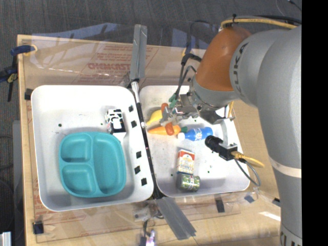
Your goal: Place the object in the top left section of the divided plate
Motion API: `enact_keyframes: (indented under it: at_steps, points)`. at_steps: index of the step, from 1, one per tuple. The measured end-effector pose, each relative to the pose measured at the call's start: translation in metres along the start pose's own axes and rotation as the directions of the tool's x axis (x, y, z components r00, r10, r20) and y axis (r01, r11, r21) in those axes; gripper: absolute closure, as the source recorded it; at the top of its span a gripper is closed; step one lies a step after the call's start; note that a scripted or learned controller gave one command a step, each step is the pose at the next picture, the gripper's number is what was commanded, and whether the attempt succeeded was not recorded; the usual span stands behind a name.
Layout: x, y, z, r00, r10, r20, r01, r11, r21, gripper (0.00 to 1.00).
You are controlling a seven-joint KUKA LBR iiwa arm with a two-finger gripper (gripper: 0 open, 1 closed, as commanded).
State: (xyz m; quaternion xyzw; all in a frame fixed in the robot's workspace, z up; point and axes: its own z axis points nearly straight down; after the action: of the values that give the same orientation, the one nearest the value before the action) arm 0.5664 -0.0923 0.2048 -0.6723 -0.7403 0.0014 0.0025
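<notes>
The gripper [174, 111] sits low in the right bin [233, 181], near its far left corner, directly over a cluster of toy food. Whether its fingers are open or closed cannot be told; clutter and the wrist hide them. Beneath it lie a yellow banana [154, 118] and an orange carrot [165, 129], touching each other. Just right of the carrot rests a blue and white bottle [197, 134]. Toward the bin's near edge lies a small carton [186, 163] with a green can [188, 182] against it. The teal divided plate [92, 164] sits in the left bin [46, 106], toward its near edge, with a small black and white object [116, 120] beyond it.
</notes>
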Motion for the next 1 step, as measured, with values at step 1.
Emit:
enact_keyframes:
  at_steps: [1]
  points:
    - [0.1127, -0.0282, -0.0054, 1.0, -0.024, 0.002, 0.024, 1.0, -0.001, 1.0]
